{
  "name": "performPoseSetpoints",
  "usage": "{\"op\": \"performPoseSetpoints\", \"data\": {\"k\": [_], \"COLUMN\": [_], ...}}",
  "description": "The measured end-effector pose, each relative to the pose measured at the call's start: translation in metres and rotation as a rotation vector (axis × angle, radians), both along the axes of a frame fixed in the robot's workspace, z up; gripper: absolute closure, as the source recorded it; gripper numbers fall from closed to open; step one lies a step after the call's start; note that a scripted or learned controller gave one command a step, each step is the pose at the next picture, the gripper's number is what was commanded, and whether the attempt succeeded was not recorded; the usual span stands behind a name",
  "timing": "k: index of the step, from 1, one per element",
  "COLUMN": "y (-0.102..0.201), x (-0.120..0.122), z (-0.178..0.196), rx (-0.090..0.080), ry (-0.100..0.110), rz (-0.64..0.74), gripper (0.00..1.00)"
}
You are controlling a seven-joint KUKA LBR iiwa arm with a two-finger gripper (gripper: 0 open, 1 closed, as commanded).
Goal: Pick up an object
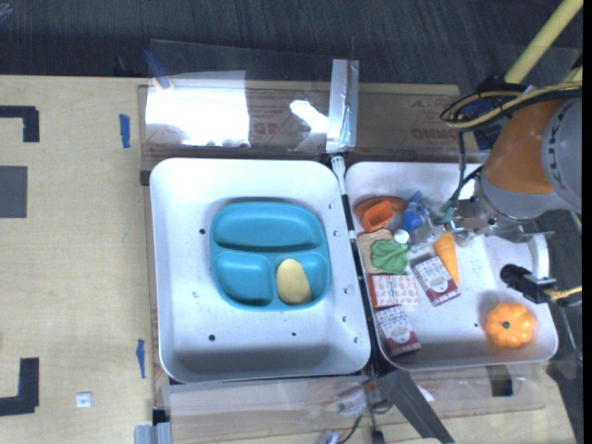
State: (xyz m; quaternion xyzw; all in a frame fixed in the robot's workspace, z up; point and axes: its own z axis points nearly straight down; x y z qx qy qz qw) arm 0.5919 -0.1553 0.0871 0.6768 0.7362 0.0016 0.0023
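One hand (455,218) is seen low in the right bin (536,350), directly above the carrot (448,256); whether it is clenched cannot be told. Snack packets (396,296) lie left of the carrot, a small pumpkin (511,324) lower right, a divided blue tray (268,251) farther left.

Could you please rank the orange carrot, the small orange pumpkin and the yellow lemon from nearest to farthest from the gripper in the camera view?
From the gripper:
1. Orange carrot, just below it in the right bin.
2. Small orange pumpkin, in that bin's lower right corner.
3. Yellow lemon, on the blue divided plate in the left bin.
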Motion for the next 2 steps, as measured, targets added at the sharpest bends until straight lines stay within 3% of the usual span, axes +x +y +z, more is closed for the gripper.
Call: {"op": "performPoseSetpoints", "data": {"k": [1,2], "y": [0.000,0.038], "x": [0.002,0.028], "z": [0.012,0.111], "rx": [-0.002,0.000], "ry": [-0.005,-0.006], "rz": [0.000,0.001], "gripper": [1.00,1.00]}}
